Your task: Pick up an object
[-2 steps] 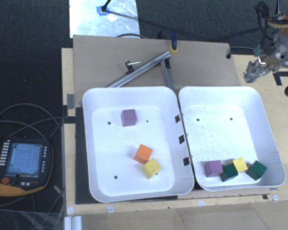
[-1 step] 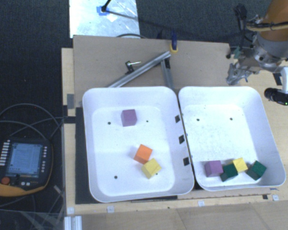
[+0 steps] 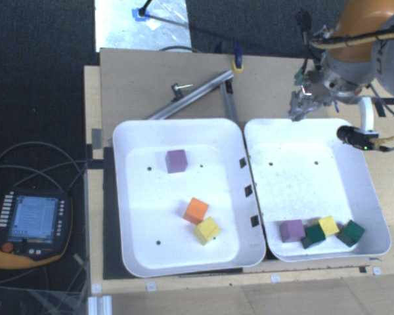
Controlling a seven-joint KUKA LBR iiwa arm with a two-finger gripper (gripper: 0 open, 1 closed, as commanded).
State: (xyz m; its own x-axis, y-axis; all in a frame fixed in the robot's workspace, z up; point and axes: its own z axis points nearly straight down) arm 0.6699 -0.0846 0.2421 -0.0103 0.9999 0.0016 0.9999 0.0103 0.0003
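The left bin (image 3: 128, 176) holds a purple cube (image 3: 176, 161), an orange cube (image 3: 196, 209) and a yellow cube (image 3: 207, 230) touching it. Along the near wall of the right bin (image 3: 354, 176) lie a purple cube (image 3: 291, 230), a dark green block (image 3: 312, 235), a small yellow cube (image 3: 328, 225) and another green block (image 3: 350, 232). My gripper (image 3: 301, 107) hangs over the far rim of the right bin, well away from all the cubes. Nothing shows between its fingers.
A metal bar (image 3: 190, 96) lies slanted on the bench behind the left bin. A teach pendant (image 3: 27, 225) with its cable sits on the floor to the left. A shiny sheet (image 3: 141, 15) lies at the back.
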